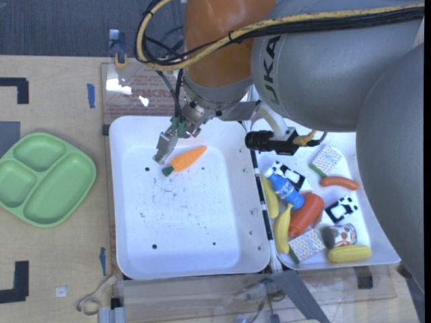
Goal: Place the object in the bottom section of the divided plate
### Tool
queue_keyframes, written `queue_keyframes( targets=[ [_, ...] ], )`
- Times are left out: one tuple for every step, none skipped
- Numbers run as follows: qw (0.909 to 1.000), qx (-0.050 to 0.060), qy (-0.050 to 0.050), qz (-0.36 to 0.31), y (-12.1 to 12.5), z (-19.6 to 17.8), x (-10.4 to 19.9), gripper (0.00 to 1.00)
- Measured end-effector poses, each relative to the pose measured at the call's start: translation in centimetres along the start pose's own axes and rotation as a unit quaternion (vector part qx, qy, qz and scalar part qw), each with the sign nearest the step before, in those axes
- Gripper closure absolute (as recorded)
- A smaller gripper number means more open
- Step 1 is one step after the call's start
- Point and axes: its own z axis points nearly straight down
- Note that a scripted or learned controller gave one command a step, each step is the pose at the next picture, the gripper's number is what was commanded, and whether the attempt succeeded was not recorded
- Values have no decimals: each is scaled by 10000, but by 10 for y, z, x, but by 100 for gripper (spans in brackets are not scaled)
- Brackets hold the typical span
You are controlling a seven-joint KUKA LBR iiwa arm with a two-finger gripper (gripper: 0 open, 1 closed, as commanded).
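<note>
An orange toy carrot (pixel 189 157) with a green stem end lies in the upper part of the left white bin (pixel 135 247), pointing up to the right. My gripper (pixel 165 153) hangs low over the bin, right at the carrot's green left end. The green divided plate (pixel 44 177) rests on the wooden bench left of the bins. It has two small sections at its upper left and one long section at its lower right. The plate sits well apart from the gripper.
The right bin (pixel 377 234) holds several toys: yellow bananas (pixel 277 214), a blue bottle (pixel 286 188), a red pepper (pixel 308 210), a corn cob (pixel 348 253) and small boxes. The grey arm covers the top right. A rim (pixel 252 200) divides the two bins.
</note>
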Motion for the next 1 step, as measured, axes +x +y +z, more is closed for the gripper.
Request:
queue_keyframes(
  targets=[
    [9920,-4,-2,-1266,-17,-34,24,0]
  ],
)
